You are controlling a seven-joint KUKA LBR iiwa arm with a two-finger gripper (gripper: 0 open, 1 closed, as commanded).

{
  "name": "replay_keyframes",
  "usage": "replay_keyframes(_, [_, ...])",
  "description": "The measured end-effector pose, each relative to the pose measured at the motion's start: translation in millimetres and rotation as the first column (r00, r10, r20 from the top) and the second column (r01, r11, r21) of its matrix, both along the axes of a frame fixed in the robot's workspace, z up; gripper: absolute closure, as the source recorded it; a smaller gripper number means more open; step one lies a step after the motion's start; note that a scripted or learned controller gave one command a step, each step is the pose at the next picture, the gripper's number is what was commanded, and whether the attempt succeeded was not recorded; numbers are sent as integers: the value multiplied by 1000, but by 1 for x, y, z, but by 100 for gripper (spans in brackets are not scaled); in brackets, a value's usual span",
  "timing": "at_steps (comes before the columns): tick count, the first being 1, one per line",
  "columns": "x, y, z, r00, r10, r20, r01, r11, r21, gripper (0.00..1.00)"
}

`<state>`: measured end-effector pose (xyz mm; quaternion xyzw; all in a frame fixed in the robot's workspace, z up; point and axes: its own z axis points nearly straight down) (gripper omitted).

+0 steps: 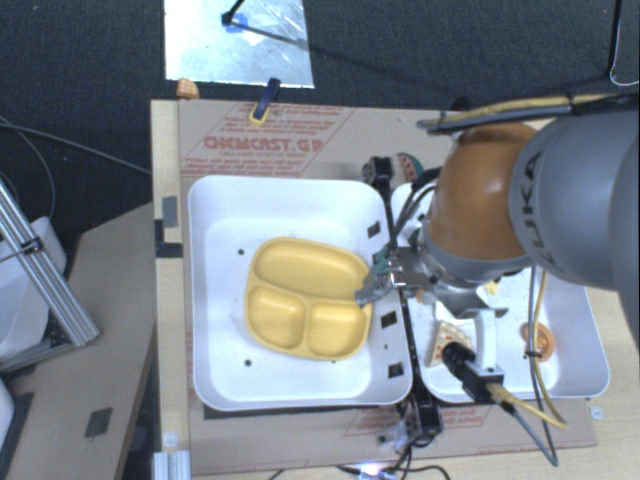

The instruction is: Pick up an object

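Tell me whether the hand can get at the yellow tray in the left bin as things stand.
Probably yes. The hand is already at the right rim of the yellow tray, and nothing lies on or over the tray in the left bin.

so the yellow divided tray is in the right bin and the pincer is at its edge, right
Not quite: the camera view shows the yellow divided tray lying in the left bin, not the right one. The pincer is indeed at its edge, on the side nearest the arm.
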<state>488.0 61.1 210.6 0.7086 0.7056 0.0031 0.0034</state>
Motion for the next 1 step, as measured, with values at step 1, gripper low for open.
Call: replay_keyframes(1, [0, 4, 5, 1000, 7, -3, -7, 1000, 2, 100])
